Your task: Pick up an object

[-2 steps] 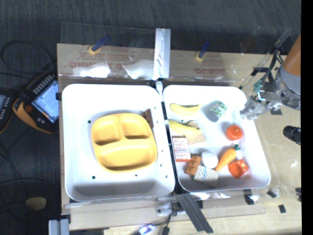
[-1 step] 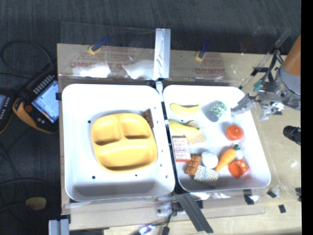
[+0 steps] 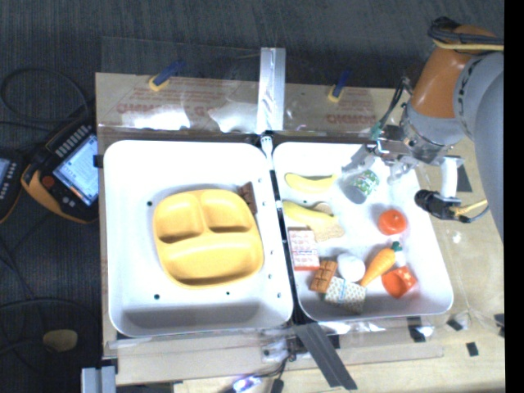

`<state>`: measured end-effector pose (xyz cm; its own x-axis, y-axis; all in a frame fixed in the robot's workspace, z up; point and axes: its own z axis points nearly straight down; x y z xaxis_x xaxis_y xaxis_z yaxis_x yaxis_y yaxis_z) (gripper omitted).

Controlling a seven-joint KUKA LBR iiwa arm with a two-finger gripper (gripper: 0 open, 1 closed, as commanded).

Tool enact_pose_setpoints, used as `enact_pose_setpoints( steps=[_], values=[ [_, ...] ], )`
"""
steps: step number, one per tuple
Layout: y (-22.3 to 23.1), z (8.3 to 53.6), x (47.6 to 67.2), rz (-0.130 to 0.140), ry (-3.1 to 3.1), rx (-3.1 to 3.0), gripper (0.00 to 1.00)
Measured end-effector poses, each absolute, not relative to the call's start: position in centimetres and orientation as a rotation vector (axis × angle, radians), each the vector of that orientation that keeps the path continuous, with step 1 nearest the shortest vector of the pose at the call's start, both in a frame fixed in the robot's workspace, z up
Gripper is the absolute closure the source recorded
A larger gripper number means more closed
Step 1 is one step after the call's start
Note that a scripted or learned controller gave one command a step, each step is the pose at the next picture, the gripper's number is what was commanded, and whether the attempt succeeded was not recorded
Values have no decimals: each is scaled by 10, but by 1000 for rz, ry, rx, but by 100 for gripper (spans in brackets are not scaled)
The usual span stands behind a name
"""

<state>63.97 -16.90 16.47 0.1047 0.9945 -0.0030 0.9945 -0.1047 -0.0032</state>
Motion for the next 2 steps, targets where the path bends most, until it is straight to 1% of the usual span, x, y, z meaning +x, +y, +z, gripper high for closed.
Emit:
enact_pose_setpoints(
  steps=[1,2],
  values=[
    [-184,128,657,6,-1777,-2591,0],
    [-196,94,655,3,-1782,-2587,0]
  ],
)
